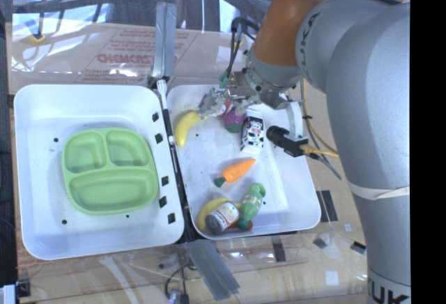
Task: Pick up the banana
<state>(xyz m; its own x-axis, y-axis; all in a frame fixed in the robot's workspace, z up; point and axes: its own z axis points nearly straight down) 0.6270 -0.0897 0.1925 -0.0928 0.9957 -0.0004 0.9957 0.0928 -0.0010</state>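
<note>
Banana point(185, 125) lies in right bin point(306, 206), upper-left corner, by divider. Claw point(214, 104) hovers just right of it; can't tell if grip is closed. You've got approach done, pick not yet. Carrot point(237, 171), cow-print carton point(252, 133) nearby.

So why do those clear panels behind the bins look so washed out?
Camera view: the clear panels catch bluish-white glare from overhead light; the white bins are bright and evenly lit, and the banana stays sharp, with soft, faint shadows.
</note>
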